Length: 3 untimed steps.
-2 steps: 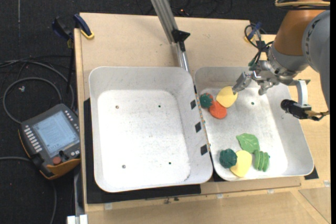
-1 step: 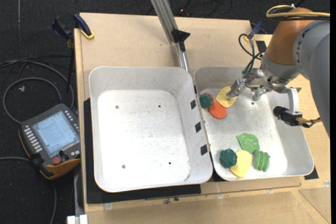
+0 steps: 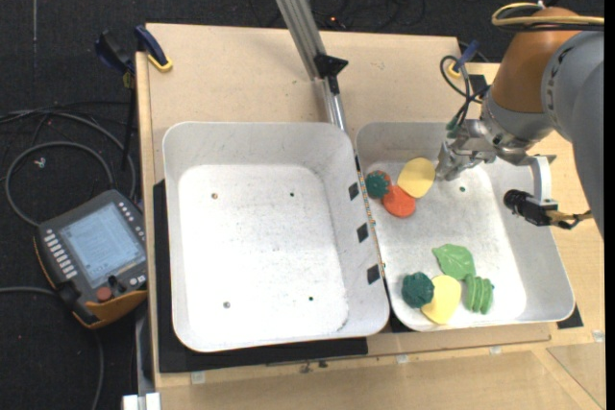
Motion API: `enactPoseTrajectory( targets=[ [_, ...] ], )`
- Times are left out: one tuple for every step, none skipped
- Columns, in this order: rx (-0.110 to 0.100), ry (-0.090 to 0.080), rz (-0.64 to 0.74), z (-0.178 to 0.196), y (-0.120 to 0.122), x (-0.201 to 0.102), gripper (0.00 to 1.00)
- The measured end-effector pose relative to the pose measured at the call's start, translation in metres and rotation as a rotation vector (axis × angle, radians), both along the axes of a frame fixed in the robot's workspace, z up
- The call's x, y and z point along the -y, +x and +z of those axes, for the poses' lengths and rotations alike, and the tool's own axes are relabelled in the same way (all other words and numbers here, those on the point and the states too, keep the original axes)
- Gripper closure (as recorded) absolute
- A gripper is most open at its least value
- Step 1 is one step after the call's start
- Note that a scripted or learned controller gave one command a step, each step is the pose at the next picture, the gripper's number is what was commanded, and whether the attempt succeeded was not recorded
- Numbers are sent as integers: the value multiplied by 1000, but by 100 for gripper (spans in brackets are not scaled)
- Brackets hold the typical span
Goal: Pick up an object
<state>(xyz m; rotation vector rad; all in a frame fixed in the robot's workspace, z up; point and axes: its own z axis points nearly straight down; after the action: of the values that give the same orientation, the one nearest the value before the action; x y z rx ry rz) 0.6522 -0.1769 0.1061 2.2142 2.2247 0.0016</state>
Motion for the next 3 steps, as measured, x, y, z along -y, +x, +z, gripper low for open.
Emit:
enactPoseTrajectory(
  targets=[
    [3, -1, -5, 48, -2, 8, 100],
    [4, -1, -5, 102, -6, 15, 100],
    [3, 0, -3, 133, -5, 15, 100]
  ],
)
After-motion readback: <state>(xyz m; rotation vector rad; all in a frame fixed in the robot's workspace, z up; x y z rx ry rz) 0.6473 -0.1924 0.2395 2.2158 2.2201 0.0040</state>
